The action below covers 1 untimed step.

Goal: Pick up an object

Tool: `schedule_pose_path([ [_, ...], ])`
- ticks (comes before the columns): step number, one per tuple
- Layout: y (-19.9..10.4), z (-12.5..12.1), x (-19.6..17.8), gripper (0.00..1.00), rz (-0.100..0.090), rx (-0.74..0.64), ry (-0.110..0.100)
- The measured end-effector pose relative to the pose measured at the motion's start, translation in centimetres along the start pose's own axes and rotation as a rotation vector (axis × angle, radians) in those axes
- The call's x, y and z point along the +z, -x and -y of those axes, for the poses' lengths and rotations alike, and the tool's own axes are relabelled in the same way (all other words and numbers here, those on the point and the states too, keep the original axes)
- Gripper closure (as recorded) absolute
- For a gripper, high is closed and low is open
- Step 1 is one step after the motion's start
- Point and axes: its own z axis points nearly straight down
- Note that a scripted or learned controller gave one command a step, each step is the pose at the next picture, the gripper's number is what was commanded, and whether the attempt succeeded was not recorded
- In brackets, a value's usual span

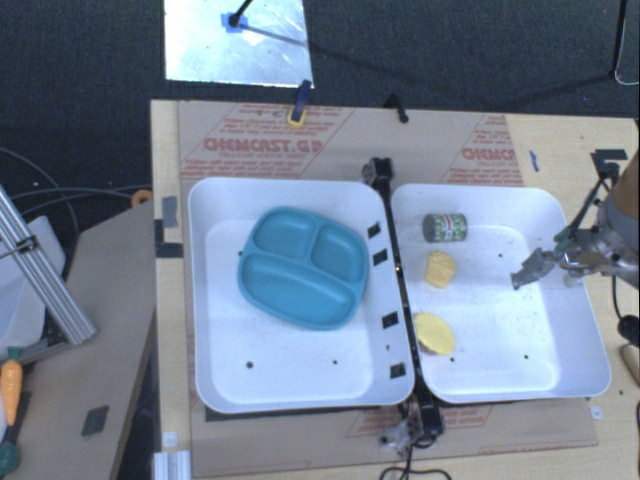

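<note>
In the camera view, two white bins are seen side by side on a board-covered bench. The left bin (215,368) is occupied by a blue tray (302,266) with three compartments, lying flat and slightly turned. In the right bin (520,373), three small things are found near its left wall: a can (445,228) lying on its side at the top, a yellow piece (440,269) just below it, and a yellow disc (435,333) lower still, near the divider between the bins. The three are set apart from one another, none touching.

The gripper (528,274) is seen at the right side of the right bin, above its floor, with the arm (622,230) reaching in from the right edge. It is well apart from the can and both yellow things. Nothing is seen between its fingers; whether they are spread or closed cannot be told from this angle.

Beyond the bench, a shiny sheet (238,28) lies on dark carpet at the top.
</note>
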Motion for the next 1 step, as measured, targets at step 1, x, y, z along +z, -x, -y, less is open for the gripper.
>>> schedule_pose_path([
  [1,-2.06,-7.85,10.4,0.0,-0.001,-0.005,-0.001],
])
